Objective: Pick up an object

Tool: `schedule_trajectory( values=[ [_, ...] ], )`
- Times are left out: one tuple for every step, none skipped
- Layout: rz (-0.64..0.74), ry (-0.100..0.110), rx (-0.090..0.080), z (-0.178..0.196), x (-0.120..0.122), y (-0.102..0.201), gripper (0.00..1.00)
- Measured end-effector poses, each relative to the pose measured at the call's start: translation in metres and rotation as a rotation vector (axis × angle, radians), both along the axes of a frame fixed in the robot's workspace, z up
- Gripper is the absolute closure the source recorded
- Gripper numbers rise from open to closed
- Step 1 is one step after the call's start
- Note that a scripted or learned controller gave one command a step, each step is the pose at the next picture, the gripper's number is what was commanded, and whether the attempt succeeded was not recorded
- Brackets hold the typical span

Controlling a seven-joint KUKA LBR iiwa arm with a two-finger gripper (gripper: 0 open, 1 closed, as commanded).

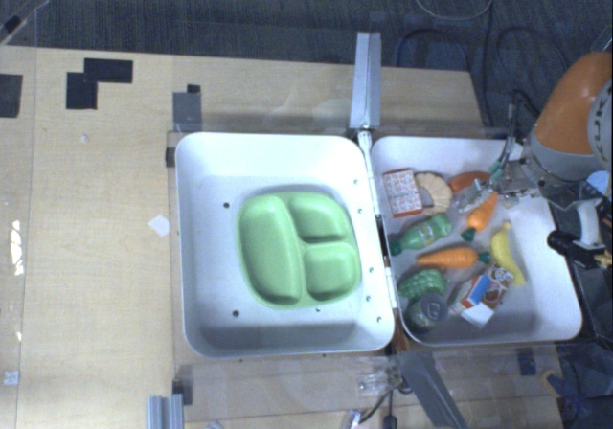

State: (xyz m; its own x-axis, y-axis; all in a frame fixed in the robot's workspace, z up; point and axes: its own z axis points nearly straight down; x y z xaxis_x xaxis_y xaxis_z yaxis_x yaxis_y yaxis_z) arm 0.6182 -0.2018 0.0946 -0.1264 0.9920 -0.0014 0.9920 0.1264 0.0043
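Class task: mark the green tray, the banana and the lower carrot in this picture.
Green tray (299,247), camera view, ridge between its compartments.
Banana (506,253), camera view, middle of its yellow body.
Lower carrot (448,258), camera view, middle of its orange body.

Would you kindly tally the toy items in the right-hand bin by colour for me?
Orange: 2, a long orange carrot and a shorter orange piece
Green: 2, a green bottle-shaped toy and a dark green leafy vegetable
Yellow: 1, a yellow banana
Red and white: 2, a printed card and a small carton
Total: 7; other pieces are too unclear to sort.
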Motion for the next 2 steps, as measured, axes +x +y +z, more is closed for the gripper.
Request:
schedule_trajectory(
  values=[
    [0.004,-0.002,0.0,0.009,0.002,0.001,1.0],
    [-0.051,0.001,0.0,0.13,0.0,0.019,1.0]
  ],
)
